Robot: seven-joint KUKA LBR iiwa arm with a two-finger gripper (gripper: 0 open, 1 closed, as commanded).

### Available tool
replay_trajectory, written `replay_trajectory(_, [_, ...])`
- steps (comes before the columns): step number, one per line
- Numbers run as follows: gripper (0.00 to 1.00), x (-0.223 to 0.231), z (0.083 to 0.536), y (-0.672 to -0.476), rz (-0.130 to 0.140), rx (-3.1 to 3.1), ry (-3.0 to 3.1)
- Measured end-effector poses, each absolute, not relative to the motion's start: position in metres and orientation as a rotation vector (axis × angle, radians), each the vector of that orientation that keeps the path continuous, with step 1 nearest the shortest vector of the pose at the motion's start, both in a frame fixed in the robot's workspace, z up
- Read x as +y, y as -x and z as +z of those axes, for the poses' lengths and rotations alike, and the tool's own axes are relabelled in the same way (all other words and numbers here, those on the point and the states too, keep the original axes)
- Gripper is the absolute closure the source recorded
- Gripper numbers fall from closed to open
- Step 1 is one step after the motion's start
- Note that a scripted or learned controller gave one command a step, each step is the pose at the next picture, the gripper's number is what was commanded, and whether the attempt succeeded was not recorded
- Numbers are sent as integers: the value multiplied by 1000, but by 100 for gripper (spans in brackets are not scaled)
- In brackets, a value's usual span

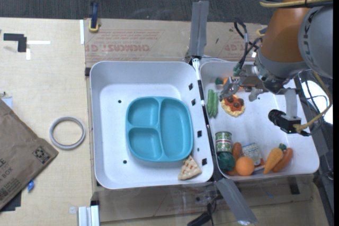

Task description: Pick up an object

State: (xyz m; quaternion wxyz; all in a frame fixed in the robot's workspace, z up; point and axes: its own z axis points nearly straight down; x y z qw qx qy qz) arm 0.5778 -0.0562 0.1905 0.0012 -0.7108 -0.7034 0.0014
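Two bins sit side by side, and the gripper (237, 90) hangs over the upper part of the right bin (302, 166), reaching in from the right under the arm's orange band (283, 29). Whether it is open or closed cannot be told; the wrist and cables hide that much. No object can be seen held by it.

Just below the gripper, touching or nearly touching its tip, lies a small pizza (233, 106), yellow with red spots, flat on the bin floor. Left of that, a green pod (212, 103) lies along the bin's left wall.

Further down, along the near edge of the right bin, are a can (223, 142), a dark green ball (225, 160), an orange (244, 166), a small packet (251, 152) and a carrot (273, 159), clustered close together.

The left bin (106, 124) holds a blue divided tray (159, 128) in its middle and a waffle wedge (189, 169) at its near right corner, just beside the tray.

Outside the bins, on the bench to the left, lie a tape ring (67, 132) and a brown paper bag (18, 153).
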Motion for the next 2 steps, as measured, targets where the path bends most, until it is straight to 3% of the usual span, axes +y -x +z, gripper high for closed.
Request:
replay_trajectory(1, [0, -103, 100, -628, 2, -2438, 1981])
replay_trajectory(2, [100, -105, 109, -629, 2, -2436, 1987])
